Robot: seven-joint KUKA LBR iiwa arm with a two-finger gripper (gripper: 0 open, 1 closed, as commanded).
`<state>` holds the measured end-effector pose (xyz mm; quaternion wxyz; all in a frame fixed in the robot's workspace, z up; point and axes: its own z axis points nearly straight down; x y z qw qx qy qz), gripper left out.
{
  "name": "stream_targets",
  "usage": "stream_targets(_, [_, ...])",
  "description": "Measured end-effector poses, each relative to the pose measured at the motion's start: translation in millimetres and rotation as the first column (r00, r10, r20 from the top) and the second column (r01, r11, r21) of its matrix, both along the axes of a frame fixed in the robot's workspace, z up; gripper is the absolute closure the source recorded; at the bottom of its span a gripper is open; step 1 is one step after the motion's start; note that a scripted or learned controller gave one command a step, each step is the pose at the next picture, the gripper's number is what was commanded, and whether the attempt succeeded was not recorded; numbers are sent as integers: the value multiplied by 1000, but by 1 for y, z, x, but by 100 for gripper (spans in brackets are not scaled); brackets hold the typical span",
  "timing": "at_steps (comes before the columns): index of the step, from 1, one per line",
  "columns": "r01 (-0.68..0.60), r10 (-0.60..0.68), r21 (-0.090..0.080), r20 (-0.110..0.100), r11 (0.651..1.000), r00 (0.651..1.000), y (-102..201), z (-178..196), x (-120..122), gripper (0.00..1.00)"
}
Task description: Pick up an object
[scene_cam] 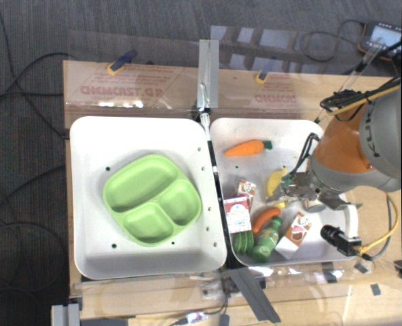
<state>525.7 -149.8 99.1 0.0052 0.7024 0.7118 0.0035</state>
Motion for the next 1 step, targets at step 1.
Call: stream_targets(1, [57, -57, 0, -14, 998, 998, 33, 124, 8, 100])
